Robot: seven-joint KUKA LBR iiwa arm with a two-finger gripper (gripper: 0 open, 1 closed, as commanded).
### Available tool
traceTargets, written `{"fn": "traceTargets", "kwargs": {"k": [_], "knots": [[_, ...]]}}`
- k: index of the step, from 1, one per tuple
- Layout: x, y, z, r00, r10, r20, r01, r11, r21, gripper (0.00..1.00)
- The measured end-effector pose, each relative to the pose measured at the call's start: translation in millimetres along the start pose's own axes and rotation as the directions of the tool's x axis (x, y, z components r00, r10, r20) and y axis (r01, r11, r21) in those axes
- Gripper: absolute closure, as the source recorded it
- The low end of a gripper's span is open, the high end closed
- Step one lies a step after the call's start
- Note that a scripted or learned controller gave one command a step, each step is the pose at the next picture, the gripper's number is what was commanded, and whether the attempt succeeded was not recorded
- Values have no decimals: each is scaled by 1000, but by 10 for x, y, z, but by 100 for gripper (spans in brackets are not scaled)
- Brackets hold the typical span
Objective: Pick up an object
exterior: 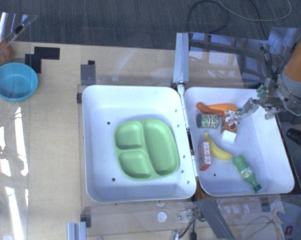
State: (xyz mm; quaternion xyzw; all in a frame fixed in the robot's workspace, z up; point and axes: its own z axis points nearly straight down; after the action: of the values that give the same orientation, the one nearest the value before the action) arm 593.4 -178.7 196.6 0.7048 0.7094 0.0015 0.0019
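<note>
Camera view: banana (219, 149) wedged between ketchup packet (205, 155), bottle (246, 173).

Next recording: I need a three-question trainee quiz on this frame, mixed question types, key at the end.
1. True or false: the green divided plate lies in the right bin.
2. Multiple choice: what lies closest to the right bin's near edge? A) the carrot B) the green bottle C) the can
3. Fill in: the blue bowl stands on the bench, to the ____ of both bins in the camera view.

Key: 1) false, it lies in the left bin; 2) B; 3) left.
</note>
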Motion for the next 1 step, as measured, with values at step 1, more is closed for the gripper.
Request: {"fn": "traceTargets", "kwargs": {"k": [1], "knots": [[613, -47, 1053, 995, 101, 0, -101, 995, -4, 0]]}}
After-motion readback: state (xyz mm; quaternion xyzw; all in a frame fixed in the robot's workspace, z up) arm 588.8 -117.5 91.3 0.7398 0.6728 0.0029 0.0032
